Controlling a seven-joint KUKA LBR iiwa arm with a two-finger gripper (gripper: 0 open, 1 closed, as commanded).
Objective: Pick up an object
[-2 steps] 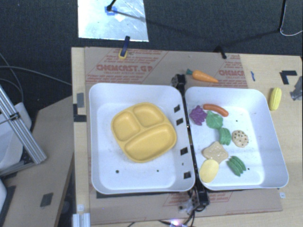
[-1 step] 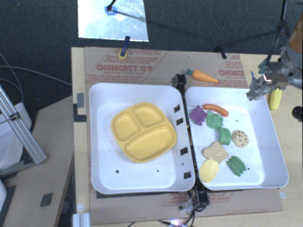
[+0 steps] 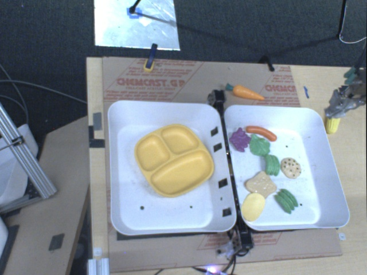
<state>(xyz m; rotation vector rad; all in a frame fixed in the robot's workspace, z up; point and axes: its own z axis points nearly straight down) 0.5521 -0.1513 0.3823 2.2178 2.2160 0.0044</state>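
Camera view: gripper (image 3: 344, 99) parked at right edge, beyond right bin (image 3: 327, 153); fingers' state cannot tell. Toy foods clustered in bin. Best target: cookie (image 3: 291, 167), apart from neighbours; descend vertically, centred.

2 bins are set side by side on the tabletop (image 3: 69, 153). A divided plate (image 3: 174, 159) is placed in the middle of the left bin (image 3: 123, 211). In the right bin (image 3: 321, 171), toy foods are gathered: a sausage (image 3: 261, 133) at the back, grapes (image 3: 239, 139) to its left, broccoli (image 3: 260, 147) just beside the grapes, a pickle (image 3: 272, 165) in front of it, a cookie (image 3: 291, 167) to the right of that. A piece of toast (image 3: 261, 183) is found nearer the front, with a lemon (image 3: 253, 206) before it and pea pods (image 3: 286, 200) to the right. A carrot (image 3: 248, 92) is laid behind the bins.
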